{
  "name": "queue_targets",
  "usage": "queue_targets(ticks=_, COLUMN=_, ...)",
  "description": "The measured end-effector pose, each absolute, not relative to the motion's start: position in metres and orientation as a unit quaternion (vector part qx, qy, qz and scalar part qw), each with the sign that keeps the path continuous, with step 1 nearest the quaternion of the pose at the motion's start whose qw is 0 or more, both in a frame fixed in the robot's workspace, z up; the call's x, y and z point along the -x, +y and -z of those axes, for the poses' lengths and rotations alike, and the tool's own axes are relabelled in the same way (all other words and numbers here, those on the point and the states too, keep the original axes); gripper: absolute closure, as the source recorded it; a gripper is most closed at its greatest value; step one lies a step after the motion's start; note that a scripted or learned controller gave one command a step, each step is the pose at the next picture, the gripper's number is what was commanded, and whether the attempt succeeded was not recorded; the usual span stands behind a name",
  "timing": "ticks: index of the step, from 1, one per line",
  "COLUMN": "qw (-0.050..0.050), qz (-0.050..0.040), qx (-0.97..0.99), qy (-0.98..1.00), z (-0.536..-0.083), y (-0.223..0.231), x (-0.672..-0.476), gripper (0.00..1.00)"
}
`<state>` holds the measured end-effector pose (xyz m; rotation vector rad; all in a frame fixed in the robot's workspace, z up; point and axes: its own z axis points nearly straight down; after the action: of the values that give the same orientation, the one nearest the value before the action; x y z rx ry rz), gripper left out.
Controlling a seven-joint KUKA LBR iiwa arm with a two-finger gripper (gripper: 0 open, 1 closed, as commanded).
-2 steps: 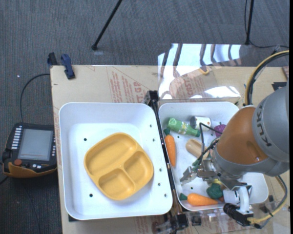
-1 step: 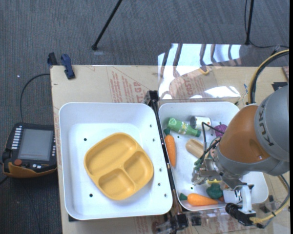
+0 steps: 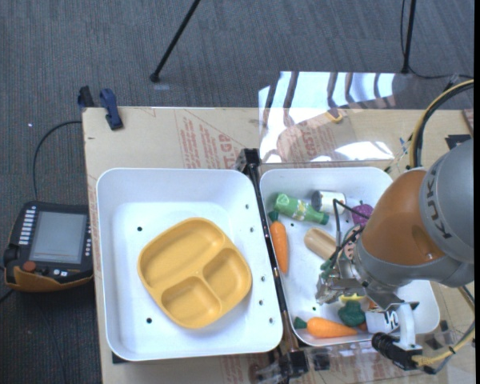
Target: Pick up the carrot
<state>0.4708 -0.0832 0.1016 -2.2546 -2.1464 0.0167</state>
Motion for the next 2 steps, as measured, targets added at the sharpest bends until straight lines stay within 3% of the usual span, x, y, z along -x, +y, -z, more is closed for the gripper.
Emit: queue_targets(ticks=2, qw=0.023, qz=-0.0082, qx=0.727, qy=-0.686, z=-0.1176, y=-0.0838, x=-0.4683, gripper=1.0)
